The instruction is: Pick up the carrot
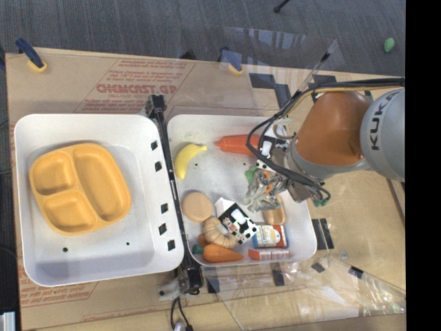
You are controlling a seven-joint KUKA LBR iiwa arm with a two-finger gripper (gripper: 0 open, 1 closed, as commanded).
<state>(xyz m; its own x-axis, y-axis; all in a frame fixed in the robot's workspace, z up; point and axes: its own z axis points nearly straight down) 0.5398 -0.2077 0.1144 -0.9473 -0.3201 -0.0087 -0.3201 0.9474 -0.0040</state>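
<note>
Reaching in from the right, the arm (344, 133) hangs over the right bin (207, 126), its orange band above the far right part of that bin. The jaws (265, 188) sit low over the bin floor, right of centre, amid cables and metal parts; how far they stand open cannot be told, and nothing can be seen held between them. One carrot (236, 144) lies along the far side of the bin, its tip pointing left, its thick end running under the wrist cabling. A second carrot (222, 254) lies at the near edge, beside a croissant (216, 233). A banana (186, 158) lies near the bin's left wall, and a round tan cookie (196, 206) sits nearer the camera from it. A black-and-white patterned block (236, 223) rests near the middle, with a small bottle (270, 237) to its right and a flat red bar (269, 254) along the near wall. The left bin (89, 126) holds a yellow tray (79, 187) with three compartments. Both bins stand side by side on the surface (103, 81), which is covered in brown printed cardboard.
</note>
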